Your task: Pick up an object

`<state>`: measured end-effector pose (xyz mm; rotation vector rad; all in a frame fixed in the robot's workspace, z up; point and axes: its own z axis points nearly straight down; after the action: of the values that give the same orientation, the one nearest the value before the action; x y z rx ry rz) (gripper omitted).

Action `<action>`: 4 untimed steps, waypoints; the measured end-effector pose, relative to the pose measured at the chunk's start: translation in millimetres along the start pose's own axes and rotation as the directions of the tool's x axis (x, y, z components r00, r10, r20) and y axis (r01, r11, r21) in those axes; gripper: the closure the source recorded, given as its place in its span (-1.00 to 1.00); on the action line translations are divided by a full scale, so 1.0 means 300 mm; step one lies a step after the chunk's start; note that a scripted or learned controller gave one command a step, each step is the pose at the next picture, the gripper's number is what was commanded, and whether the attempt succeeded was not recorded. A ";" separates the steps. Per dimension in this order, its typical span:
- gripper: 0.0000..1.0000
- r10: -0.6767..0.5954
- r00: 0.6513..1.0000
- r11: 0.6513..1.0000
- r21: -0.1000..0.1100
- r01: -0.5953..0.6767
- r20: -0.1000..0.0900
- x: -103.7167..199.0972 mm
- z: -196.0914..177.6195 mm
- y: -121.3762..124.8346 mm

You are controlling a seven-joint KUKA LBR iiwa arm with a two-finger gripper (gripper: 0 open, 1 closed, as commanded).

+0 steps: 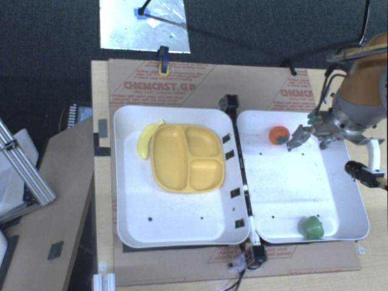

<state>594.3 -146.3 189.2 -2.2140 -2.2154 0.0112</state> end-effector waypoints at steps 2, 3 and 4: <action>-1.00 -0.003 1.000 1.000 -0.010 0.003 0.001 0.003 0.125 0.037; -1.00 -0.006 1.000 1.000 -0.009 0.006 0.001 0.002 0.294 0.072; -1.00 -0.005 1.000 1.000 -0.012 0.005 0.002 0.003 0.348 0.075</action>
<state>615.7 -145.3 84.5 -2.2154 -2.2275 0.0002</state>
